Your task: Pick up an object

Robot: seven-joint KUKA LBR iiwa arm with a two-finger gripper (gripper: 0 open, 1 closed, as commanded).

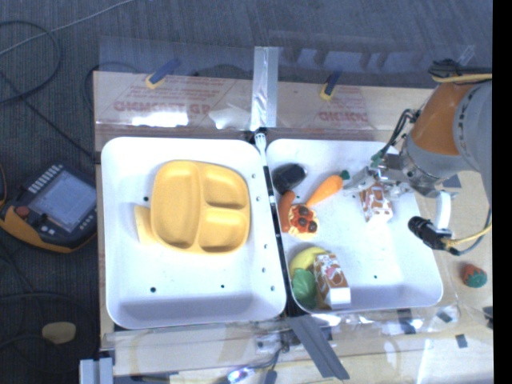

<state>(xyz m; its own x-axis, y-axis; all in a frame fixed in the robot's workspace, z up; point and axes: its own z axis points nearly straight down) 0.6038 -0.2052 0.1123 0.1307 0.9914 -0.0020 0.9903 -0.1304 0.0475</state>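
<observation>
Orange-and-white printed card makes up the small carton (376,203) lying in the right bin (400,286), directly under the tool (382,181), and it is judged the likely object of the pick. In the camera view, the carton is seen near the bin's upper right, apart from the other items. It is judged light, fairly stiff but crushable, with a smooth, somewhat slippery skin; a hold across its narrow flat sides, near the middle, would probably serve best. The tool is seen low over the carton, just above or touching it, but whether it is spread or closed cannot be told, and nothing is seen to be gripped.

The right bin is also seen to hold a toy carrot (324,190) lying at a slant, a dark rounded object (288,175) by the dividing wall, a small red-and-orange toy (302,220), and, in the lower left corner, a yellow banana-like piece (308,258), a green piece (302,283) and a second printed carton (332,279) crowded together and touching.

The left bin (128,294) is occupied by a yellow compartment tray (200,206), lying upside down or flat with nothing seen on it. Both bins are carried side by side on the surface (200,102).
</observation>
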